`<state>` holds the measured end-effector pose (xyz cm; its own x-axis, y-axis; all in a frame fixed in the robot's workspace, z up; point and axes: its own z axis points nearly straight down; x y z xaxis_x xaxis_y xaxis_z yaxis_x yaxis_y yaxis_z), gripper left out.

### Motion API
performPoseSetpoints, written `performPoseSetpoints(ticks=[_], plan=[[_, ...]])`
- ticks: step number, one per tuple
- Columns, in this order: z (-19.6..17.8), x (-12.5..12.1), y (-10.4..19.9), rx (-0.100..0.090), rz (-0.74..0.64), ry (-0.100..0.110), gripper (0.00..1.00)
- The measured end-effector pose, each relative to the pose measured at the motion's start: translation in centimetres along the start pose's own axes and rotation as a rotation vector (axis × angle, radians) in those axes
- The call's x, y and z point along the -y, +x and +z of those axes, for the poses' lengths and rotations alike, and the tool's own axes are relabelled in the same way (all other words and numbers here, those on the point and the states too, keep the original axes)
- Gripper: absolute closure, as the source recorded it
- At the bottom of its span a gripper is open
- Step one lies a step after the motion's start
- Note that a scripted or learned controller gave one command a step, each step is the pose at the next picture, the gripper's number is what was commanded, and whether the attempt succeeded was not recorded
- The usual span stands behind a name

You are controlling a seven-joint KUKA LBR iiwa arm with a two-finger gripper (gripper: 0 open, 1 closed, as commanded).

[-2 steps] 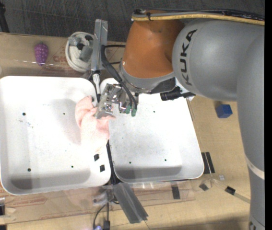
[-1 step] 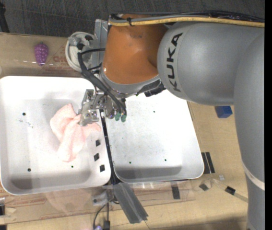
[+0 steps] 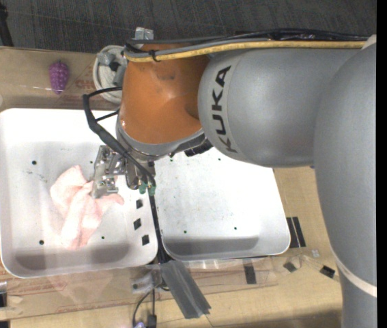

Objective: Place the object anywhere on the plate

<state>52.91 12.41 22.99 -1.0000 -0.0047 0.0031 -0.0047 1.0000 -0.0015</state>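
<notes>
The task looks barely begun, as far as I can judge: no plate can be made out, and the one loose thing in the bins, a crumpled pink cloth (image 3: 77,207), lies on the floor of the left bin (image 3: 16,149) at the centre left of the frame. If the cloth is the object meant, it has yet to be lifted and carried. The tool (image 3: 108,180) hangs low over the left bin, just at the cloth's upper right edge, under the orange band of the arm (image 3: 275,108) that fills the upper right of the frame. Its metal tip appears to meet or overlap the cloth's edge, but whether it touches or merely hovers above cannot be told from this slant. Nor can I tell whether the tool is spread apart or closed together; the parts are small and tangled with cables. The right bin (image 3: 213,203) sits beside it at centre. A small purple thing (image 3: 59,76) rests on the tabletop (image 3: 22,67) at upper left, outside the bins.
</notes>
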Motion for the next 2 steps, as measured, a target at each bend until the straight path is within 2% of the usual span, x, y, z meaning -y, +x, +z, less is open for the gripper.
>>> performPoseSetpoints(ticks=[1,2], plan=[[-0.05,-4.93,1.73,-0.001,-0.001,0.001,1.00],[-0.09,-4.92,1.71,0.000,-0.001,0.001,0.00]])
